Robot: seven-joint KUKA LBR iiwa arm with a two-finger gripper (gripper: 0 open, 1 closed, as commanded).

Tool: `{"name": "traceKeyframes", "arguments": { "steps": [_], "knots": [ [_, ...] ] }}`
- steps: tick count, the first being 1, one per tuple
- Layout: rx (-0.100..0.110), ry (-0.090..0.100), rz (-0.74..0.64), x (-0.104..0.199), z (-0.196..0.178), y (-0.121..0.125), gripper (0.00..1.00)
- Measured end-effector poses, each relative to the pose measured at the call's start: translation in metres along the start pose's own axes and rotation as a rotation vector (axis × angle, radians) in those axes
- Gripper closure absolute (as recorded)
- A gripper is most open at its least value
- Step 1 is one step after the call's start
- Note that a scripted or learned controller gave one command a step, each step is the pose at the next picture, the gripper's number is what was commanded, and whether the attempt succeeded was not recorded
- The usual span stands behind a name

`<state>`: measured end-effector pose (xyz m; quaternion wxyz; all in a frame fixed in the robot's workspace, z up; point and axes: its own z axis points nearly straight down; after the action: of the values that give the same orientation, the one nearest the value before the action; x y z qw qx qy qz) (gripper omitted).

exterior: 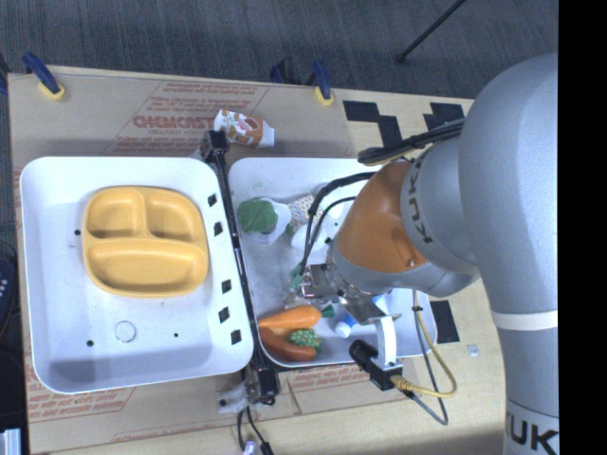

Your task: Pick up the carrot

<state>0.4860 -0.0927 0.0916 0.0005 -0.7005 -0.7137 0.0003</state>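
**Arm low over right bin, carrot not seen gripped**

Camera view: the carrot (pixel 289 318) lies at the near corner of the right bin (pixel 275 171), touching a red and green item (pixel 298 344). The gripper (pixel 318 287) hangs just beside the carrot, apparently positioned for a grasp. Claw state: cannot tell. A yellow tray (pixel 144 240) sits in the left bin (pixel 38 282).
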Motion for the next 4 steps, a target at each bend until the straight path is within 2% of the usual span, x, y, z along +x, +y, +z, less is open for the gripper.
{"name": "traceKeyframes", "arguments": {
  "steps": [1, 2, 3, 4],
  "knots": [
    [0.0, 0.001, -0.468, 0.0004, -0.0002, -0.0091, 1.0],
    [-0.001, 0.001, -0.08, -0.0069, -0.0003, -0.0096, 1.0],
    [-0.001, 0.001, 0.207, -0.0082, -0.0003, -0.0096, 1.0],
    [0.001, 0.001, 0.208, -0.0085, 0.0003, -0.0102, 0.0]
  ]
}}
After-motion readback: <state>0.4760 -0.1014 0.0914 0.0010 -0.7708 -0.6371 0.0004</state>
